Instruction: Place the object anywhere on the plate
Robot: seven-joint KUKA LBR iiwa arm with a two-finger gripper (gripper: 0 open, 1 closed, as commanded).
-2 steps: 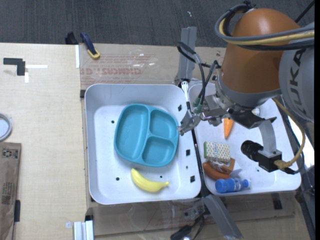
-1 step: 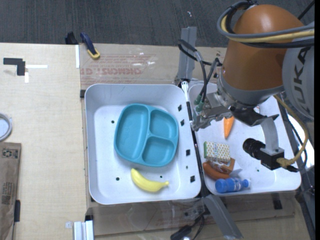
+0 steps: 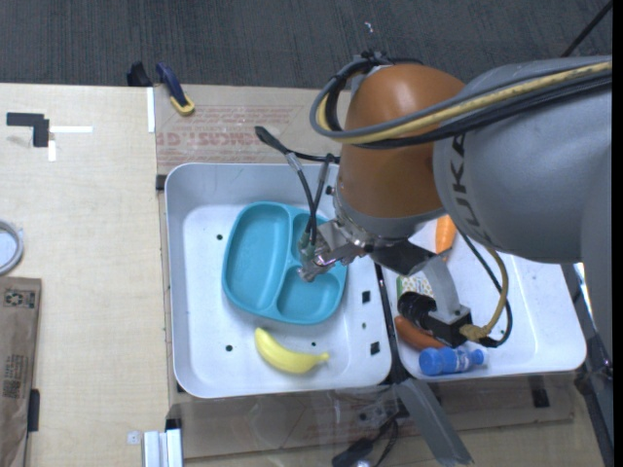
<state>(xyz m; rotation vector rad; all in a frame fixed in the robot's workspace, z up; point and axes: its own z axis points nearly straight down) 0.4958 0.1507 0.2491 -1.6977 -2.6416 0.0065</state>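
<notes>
The wooden bench bears 2 white bins, a tape roll and a brown packet.

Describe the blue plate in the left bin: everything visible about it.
The blue plate is a rounded, divided dish that looks like smooth plastic, with one large compartment and smaller ones along its right side. It lies flat on the floor of the left bin. The gripper is over its right compartments. A banana lies just below its lower edge.

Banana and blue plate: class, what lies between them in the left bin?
Nothing: in the camera view, bare white bin floor separates the banana from the blue plate above it.
</notes>
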